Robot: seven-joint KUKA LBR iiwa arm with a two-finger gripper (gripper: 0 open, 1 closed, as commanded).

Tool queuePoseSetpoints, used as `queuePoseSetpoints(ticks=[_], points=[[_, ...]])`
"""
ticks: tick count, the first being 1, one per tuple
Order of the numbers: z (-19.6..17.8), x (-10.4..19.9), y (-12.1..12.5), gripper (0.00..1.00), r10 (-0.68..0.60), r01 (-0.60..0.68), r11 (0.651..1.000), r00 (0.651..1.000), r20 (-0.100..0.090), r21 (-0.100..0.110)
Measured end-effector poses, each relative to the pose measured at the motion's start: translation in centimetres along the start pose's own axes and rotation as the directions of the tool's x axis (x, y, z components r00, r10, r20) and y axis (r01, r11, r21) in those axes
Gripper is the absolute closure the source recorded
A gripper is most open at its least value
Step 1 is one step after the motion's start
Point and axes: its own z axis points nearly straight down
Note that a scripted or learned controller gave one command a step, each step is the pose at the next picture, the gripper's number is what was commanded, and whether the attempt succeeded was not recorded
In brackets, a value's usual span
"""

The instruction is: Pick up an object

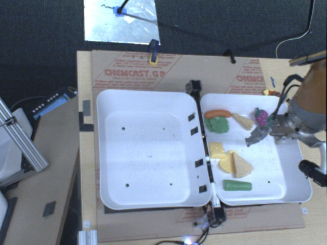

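1. You are looking down on a bench (87, 152) topped with a printed cardboard sheet (168, 68), which carries two shallow white bins side by side.
2. The left bin (148, 147) takes up the middle of your view; you can see its bare floor with a few small dark dots.
3. The right bin (276, 180) sits against it, the two joined along a seam with black clips, and it holds all the loose pieces.
4. The arm (312, 98) reaches in from your right, grey below an orange band, over the right bin's far right side.
5. The gripper (254, 138) points left and slightly down over the bin's upper middle; you cannot tell from this angle whether its fingers are apart or together, and nothing is visibly between them.
6. A pale wedge (241, 165) and a yellow round piece (226, 163) lie touching near the bin's centre, with a yellow block (217, 149) just above them.
7. A green stick (237, 186) lies flat near the bin's front wall.
8. A green leafy piece (218, 125) sits by the bin's back left, an orange sausage shape (217, 113) touching its top edge.
9. A tan cone (243, 120) lies just right of those.
10. A purple cluster (261, 117) sits just above the gripper, close to the wrist.
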Motion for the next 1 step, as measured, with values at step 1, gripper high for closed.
queuePoseSetpoints(ticks=[1], points=[[7.28, 4.64, 5.46, 0.00, -0.006, 0.006, 1.000, 1.000, -0.001, -0.001]])
